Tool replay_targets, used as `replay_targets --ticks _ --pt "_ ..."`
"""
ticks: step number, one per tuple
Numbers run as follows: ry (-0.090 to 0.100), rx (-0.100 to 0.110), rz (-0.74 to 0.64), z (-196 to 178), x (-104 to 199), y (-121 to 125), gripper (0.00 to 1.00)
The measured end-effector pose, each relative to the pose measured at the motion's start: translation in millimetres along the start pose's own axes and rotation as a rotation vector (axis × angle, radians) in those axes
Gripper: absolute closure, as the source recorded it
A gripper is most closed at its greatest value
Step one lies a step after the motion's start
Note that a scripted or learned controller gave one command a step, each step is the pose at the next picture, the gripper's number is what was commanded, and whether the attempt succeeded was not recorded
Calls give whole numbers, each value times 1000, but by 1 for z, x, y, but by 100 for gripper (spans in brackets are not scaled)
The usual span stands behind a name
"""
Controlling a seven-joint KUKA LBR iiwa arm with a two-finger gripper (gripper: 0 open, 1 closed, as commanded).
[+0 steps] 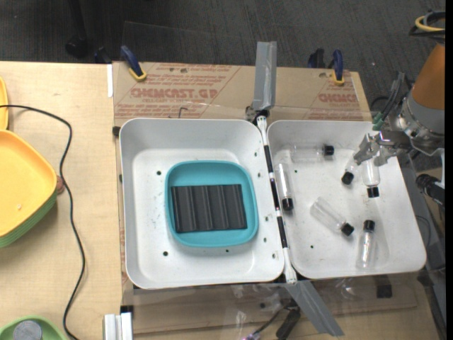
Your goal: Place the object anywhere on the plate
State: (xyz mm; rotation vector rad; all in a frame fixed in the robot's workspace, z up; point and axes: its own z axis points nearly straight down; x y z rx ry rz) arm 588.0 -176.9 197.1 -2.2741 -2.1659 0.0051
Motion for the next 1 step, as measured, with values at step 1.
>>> replay_targets --ticks 1 --pt "0 0 0 0 0 0 0"
